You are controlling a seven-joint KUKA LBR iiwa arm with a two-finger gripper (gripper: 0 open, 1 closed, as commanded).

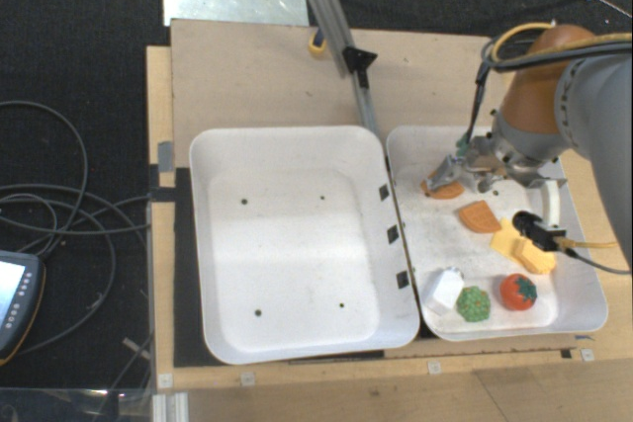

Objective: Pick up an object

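A: Items, left to right?

B: Left bin (297, 242): white, shallow. Right bin (584, 306), near its front edge: white block (446, 289), green knobbly piece (473, 303), red tomato-like piece (517, 292). Mid-bin: orange wedge (480, 216), yellow block (524, 248).

A: Gripper?

B: Gripper (465, 171) low over the right bin's back part, its tip at a brown-orange piece (442, 187).

A: Fingers?

B: Cannot tell whether spread or pinching; the piece sits at the tip, contact unclear.
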